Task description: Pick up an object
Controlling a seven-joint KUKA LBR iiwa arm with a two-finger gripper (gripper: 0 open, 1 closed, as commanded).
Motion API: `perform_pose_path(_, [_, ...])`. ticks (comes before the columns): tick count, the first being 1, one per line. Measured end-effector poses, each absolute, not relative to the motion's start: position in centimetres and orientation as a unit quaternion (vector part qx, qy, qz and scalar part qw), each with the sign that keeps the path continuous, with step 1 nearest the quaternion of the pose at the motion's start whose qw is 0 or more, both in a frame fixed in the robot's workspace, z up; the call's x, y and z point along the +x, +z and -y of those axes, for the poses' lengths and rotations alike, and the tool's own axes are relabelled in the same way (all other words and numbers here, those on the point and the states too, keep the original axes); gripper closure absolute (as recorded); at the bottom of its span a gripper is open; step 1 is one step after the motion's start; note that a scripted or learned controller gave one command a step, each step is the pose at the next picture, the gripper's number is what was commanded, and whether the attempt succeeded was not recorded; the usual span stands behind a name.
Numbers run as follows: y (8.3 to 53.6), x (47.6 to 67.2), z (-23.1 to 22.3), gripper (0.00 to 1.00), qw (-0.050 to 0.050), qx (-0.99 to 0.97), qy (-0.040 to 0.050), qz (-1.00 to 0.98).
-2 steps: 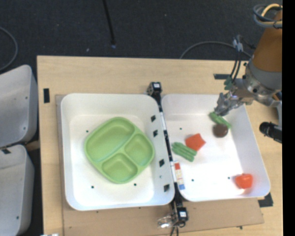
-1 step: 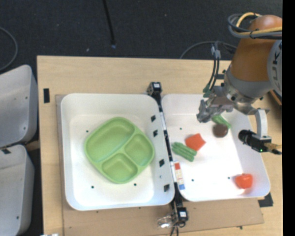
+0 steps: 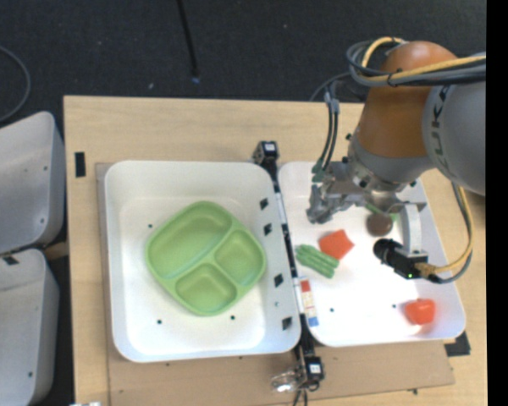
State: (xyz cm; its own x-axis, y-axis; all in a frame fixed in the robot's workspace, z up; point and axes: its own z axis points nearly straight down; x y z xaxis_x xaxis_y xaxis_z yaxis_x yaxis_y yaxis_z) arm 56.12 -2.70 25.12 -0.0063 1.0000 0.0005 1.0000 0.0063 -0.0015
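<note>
My gripper (image 3: 320, 210) hangs over the upper left part of the right bin (image 3: 364, 324), with the grey arm and its orange band reaching in from the right. Just below and right of it lies an orange-red block (image 3: 336, 244). A green ridged piece (image 3: 317, 260) lies slantwise beside that block, near the bin's left wall. A small brown round thing (image 3: 378, 223) sits under the wrist, partly hidden. A second orange-red block (image 3: 420, 311) rests in the bin's lower right corner. Nothing shows in the gripper.
The left bin (image 3: 127, 328) holds a green divided plate (image 3: 205, 257) with three compartments. A rail with black clips (image 3: 281, 244) separates the two bins. The wooden bench (image 3: 85, 125) runs around both.
</note>
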Motion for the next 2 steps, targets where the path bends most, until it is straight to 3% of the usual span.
perform_pose_path(1, [25.5, 54.7, -1.6, 1.0, 0.001, -0.705, -0.0004, 0.71])
perform_pose_path(2, [24.8, 51.8, -6.0, 1.0, 0.001, -0.705, 0.0004, 0.709])
